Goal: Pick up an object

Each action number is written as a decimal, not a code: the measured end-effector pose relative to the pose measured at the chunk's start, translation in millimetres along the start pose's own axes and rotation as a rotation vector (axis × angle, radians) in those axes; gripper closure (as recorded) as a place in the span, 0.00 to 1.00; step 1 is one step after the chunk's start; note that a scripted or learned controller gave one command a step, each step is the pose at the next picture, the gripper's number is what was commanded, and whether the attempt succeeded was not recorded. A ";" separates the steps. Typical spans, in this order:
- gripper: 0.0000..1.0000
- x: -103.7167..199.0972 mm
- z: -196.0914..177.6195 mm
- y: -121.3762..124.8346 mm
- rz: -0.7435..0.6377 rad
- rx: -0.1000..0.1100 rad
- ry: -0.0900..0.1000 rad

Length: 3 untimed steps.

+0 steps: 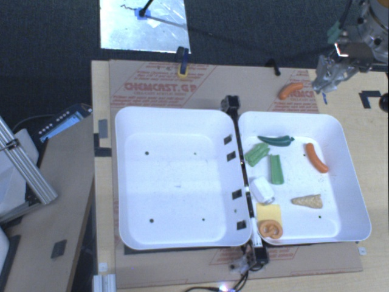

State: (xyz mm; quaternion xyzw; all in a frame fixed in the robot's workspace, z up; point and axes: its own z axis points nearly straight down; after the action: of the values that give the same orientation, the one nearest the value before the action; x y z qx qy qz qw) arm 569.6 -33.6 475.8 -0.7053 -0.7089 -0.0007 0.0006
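Sausage [290, 90], orange, short and slightly curved, was seen lying on the printed cardboard [164, 84] just beyond the far rim of the right bin [349, 181], outside both bins. The gripper [325, 81] was placed just to its right, close to the sausage's end; whether the two touched could not be told. Whether the gripper was clenched or released could not be made out either, and no object could be seen grasped in it.

Inside the right bin, several other items were spread apart. A dark green pepper [276, 140] was laid near the far wall, with a pale green piece [256, 154] just beside it and a green cylinder [276, 169] below those. An orange stick [316, 157] was set to the right, apart from the rest. Nearer the front, a white piece [263, 190], a yellow block [269, 212] and an orange ring [270, 229] were lined along the left wall, the ring touching the block. A tan wedge [307, 201] was placed to their right. Nothing was stacked over the sausage.

The left bin [130, 163] was joined to the right one by black clips [231, 156]. Both bins were borne by the cardboard sheet on a pale bench [61, 224]. Dark carpet [48, 41] was seen beyond, with a shiny silver sheet [143, 17] laid on it, and a metal rail [24, 163] was leaned at the left.
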 end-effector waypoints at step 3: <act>1.00 27.3 7.0 25.8 0.000 0.001 -0.001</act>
State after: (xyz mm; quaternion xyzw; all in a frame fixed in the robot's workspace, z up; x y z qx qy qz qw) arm 595.3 -6.1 468.9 -0.7052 -0.7090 -0.0002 0.0008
